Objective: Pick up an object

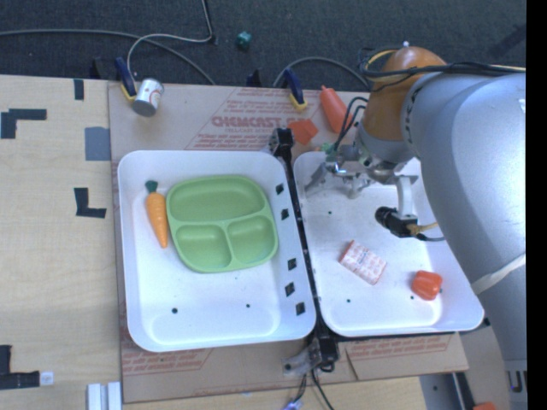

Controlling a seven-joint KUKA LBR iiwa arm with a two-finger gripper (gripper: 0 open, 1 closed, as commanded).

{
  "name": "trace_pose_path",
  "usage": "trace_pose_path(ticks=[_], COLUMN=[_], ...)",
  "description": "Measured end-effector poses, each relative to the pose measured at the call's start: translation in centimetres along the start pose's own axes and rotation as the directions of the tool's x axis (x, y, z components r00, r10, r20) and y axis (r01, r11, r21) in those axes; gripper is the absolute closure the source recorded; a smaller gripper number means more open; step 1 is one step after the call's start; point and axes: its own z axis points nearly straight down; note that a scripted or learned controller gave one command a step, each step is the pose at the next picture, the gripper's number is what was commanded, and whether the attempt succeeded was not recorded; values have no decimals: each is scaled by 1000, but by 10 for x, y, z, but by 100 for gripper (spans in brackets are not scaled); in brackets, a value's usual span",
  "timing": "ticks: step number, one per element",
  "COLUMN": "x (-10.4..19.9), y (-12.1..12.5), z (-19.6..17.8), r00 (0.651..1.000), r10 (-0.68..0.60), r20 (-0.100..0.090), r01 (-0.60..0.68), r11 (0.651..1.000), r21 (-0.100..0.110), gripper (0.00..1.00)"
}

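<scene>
Nothing is lifted yet — the end effector (350, 178) hovers at the right bin's (453, 314) twelve o'clock edge; whether it is apart or together cannot be told. That bin holds a pink packet (363, 261) at centre and an orange-red piece (426, 285) at four o'clock. The left bin (214, 327) holds a green plate (223, 222), with a carrot (156, 216) at nine o'clock.

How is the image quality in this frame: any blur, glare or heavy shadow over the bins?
Camera view: lighting is even, with only soft shadows beside the carrot and green tray; the white bins are bright but not blown out; the whole frame is slightly soft, and the hand under the arm is too indistinct to read.
</scene>
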Motion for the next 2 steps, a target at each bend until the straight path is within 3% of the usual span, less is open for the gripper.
trace_pose_path(ticks=[1,2], x=[-5,-4], y=[0,0], z=[0,-11], r00=[1000,1000], r10=[0,-2], r20=[1,3], r01=[0,2], r11=[1000,1000], r21=[1,0], gripper=[0,100])
